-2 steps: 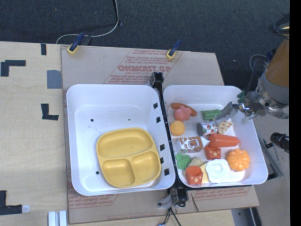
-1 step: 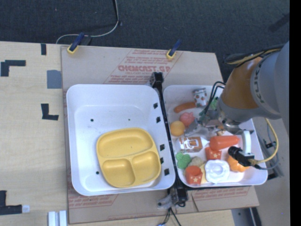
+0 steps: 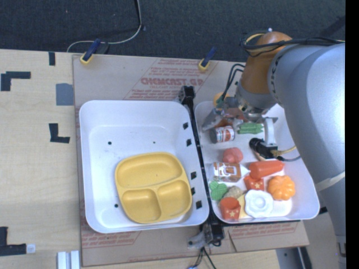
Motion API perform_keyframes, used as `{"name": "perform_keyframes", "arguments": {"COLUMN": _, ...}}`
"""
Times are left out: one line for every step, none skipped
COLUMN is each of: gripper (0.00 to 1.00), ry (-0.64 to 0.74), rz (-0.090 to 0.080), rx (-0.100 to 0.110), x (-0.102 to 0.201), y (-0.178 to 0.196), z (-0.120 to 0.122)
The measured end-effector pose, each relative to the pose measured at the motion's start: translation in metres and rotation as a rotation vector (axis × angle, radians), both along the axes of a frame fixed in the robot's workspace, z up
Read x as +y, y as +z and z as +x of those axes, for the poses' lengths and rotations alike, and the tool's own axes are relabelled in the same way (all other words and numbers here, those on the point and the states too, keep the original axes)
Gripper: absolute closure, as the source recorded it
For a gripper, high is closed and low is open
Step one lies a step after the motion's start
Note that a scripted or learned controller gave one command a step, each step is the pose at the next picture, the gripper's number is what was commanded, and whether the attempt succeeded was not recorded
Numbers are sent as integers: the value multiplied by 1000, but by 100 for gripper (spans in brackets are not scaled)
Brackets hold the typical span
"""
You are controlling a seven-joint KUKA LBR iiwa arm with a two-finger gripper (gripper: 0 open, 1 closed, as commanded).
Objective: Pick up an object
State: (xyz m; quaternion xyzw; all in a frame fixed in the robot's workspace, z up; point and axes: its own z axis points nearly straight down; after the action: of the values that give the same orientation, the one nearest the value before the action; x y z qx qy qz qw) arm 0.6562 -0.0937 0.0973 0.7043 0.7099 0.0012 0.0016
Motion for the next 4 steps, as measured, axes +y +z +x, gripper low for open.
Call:
{"name": "perform_keyframes", "arguments": {"gripper": 0, "ry": -8, "rz": 1, "rx": 19, "x": -2, "y": -15, "z": 9}}
{"name": "perform_keyframes", "arguments": {"gripper": 0, "ry": -9, "rz": 1, "rx": 18, "x": -5, "y": -14, "z": 9}}
{"name": "perform_keyframes", "arguments": {"gripper": 0, "ry": -9, "rz": 1, "rx": 14, "x": -7, "y": -14, "z": 8}}
{"name": "perform_keyframes", "arguments": {"gripper": 100, "ry": -7, "rz": -1, "rx": 16, "x": -7, "y": -4, "z": 8}}
